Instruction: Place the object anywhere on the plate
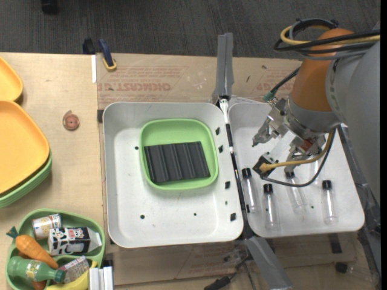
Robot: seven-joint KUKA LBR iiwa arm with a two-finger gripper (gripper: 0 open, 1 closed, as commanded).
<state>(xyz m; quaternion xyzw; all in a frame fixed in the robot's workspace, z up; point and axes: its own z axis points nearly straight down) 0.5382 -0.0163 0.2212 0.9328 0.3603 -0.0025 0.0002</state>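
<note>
A dark grey ribbed rectangular slab (176,162) lies flat on the square green plastic plate (178,129) in the left white bin (121,180). The gripper (272,147) hangs over the right white bin (338,213); its finger position cannot be told.

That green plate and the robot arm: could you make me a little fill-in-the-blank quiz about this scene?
1. The green plate sits in the ___ white bin.
2. On the plate lies a dark, ribbed ___ object.
3. The gripper hangs over the ___ bin.

Missing words: left; rectangular; right
</note>
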